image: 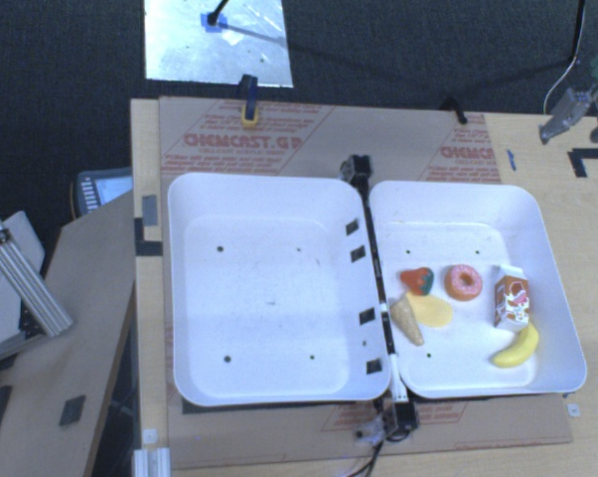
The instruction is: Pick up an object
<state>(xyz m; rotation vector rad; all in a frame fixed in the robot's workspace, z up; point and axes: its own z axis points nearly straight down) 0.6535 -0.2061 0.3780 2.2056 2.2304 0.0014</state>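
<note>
The right bin (537,227) holds several toy foods. A red strawberry (416,280) lies beside a pink donut (465,282). Below them, a tan cone (407,321) touches a flat yellow piece (434,312). A small red and white carton (512,301) stands near the right wall, with a yellow banana (518,348) just below it. My gripper (578,127) hangs high at the right edge, beyond the bin's far right corner and well away from every object. It is open, with nothing between its two fingers.
The left bin (269,286) sits beside the right one, joined along a middle seam with black clips (365,286). Both rest on a cardboard sheet (279,137). A shiny metal plate (218,26) lies on the dark floor at the back.
</note>
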